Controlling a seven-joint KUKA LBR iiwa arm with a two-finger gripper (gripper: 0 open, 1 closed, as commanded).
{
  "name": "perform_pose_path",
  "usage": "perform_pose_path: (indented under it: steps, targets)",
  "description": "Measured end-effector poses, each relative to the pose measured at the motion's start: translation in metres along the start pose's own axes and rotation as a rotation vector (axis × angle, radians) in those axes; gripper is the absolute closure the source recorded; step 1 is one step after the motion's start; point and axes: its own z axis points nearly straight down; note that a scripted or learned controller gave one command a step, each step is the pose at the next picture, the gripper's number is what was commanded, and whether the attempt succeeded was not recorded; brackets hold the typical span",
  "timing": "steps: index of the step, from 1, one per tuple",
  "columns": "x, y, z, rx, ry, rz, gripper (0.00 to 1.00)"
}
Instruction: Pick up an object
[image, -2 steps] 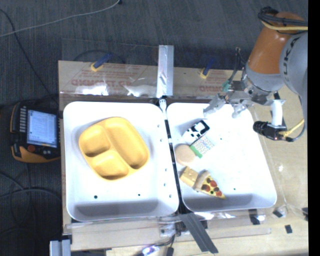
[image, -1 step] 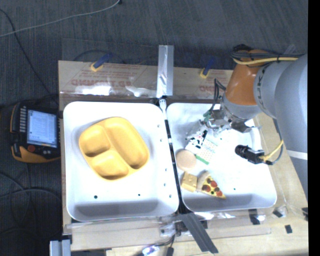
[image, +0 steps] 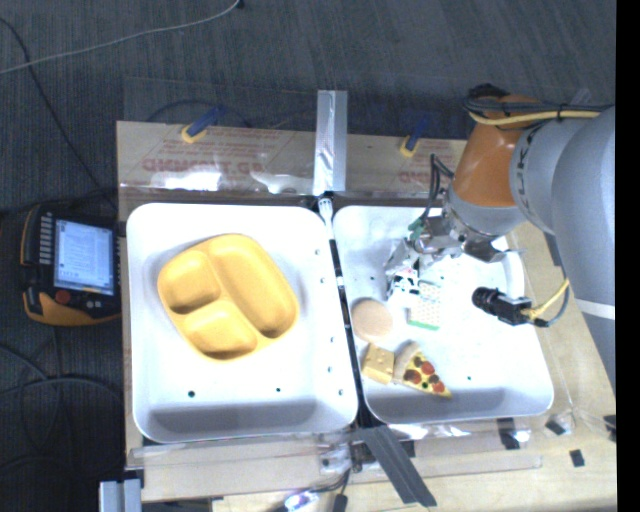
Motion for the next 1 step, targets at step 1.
perform_pose_path:
  steps: [1]
  targets:
    - [0.0972,0.0519,-0.1369,-0.001,-0.006,-0.013,1.00]
